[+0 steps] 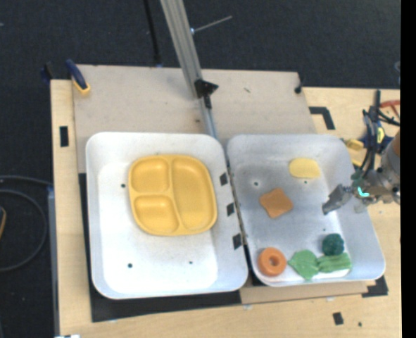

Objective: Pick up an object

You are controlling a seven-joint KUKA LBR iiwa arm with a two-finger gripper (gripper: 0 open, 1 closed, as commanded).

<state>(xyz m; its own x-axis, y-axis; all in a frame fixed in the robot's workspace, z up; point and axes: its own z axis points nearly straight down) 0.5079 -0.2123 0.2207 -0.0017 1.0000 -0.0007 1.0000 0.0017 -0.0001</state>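
While gripper (336,200) hovers, dark-green object (333,244) lies just below.

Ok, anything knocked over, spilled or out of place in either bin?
Nothing stands out. The yellow divided plate lies flat in the left bin; the small items lie apart in the right bin, none spilled over a rim.

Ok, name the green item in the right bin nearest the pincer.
The dark green ball-like piece: it sits closest below the pincer, while the two light green pieces lie lower by the rim.
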